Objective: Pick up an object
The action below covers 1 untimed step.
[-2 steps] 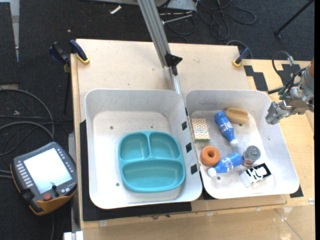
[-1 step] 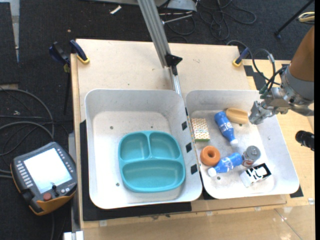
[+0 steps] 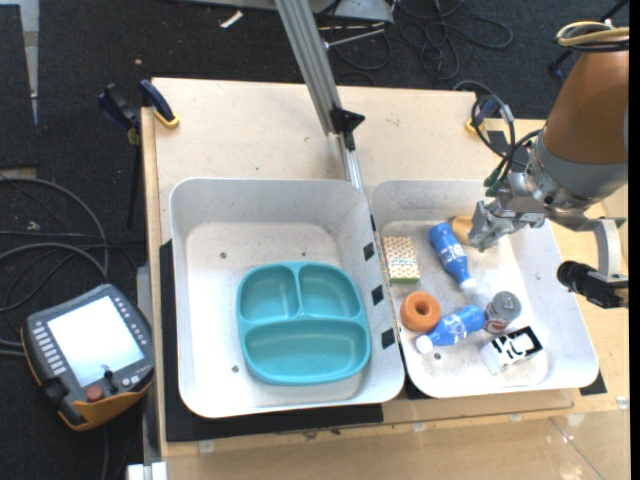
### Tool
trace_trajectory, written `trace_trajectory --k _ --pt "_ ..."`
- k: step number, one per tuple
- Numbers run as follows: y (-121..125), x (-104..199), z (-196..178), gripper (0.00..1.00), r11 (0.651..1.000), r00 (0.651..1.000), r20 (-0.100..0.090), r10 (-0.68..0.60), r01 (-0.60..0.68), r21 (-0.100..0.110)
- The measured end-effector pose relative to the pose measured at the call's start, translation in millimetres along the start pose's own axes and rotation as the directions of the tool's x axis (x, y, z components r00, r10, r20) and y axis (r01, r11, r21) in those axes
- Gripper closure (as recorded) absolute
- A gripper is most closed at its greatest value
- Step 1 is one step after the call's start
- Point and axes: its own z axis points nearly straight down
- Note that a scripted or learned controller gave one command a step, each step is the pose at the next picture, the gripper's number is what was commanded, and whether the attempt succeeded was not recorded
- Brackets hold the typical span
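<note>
Reaching in from the right edge of the camera view, the arm (image 3: 590, 118) slants down and leftward over the right bin (image 3: 560, 268), its orange band uppermost and the grey wrist below it. Its gripper (image 3: 483, 230) hangs low at the bin's upper middle, pointing down and to the left; whether the fingers are apart or together I cannot tell (the tips are dark and blurred against the bin floor), and nothing is visibly between them.

Just left of the gripper, almost touching it, lies a small tan object (image 3: 461, 228), and beside that a blue bottle (image 3: 450, 254) with a white cap, tilted with the cap toward the lower right. Further left of the gripper sits a patterned sponge (image 3: 401, 258) against the bin's left wall. Below the gripper, well apart from it, are an orange ring (image 3: 421, 311), a second blue bottle (image 3: 452, 328) lying on its side, a small grey can (image 3: 503, 310) and a black-and-white box (image 3: 515, 347).

Far to the gripper's left, the left bin (image 3: 200, 218) holds a teal divided tray (image 3: 301, 321). Outside the bins, at the lower left, rests a control pendant (image 3: 88, 353).
</note>
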Motion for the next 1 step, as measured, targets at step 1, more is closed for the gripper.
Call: trace_trajectory --k 1 --pt "9.5 56.1 15.4 1.00 1.000 1.000 0.000 0.000 0.000 0.002"
